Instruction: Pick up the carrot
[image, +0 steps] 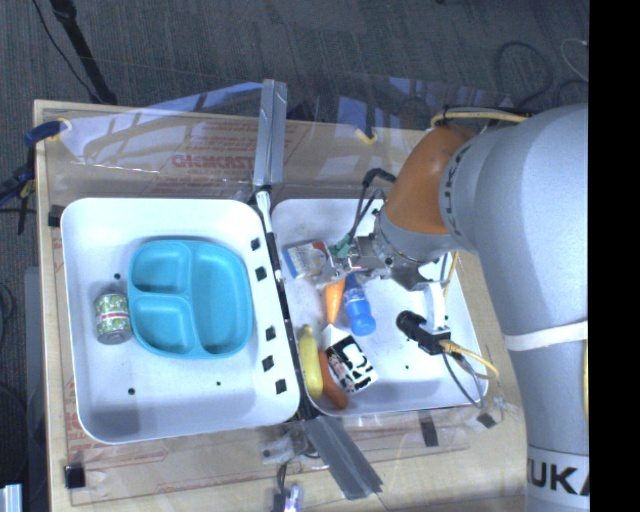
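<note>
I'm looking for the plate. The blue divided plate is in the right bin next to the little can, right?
Not quite: the camera view shows the blue divided plastic plate in the left white bin, beside the small round can.

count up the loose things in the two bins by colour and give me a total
blue: 2 (divided tray, bottle)
orange: 1 (carrot)
yellow: 1 (banana)
green-labelled: 1 (can)
black and white: 1 (small box)
clear packet: 1
total: 7
</note>
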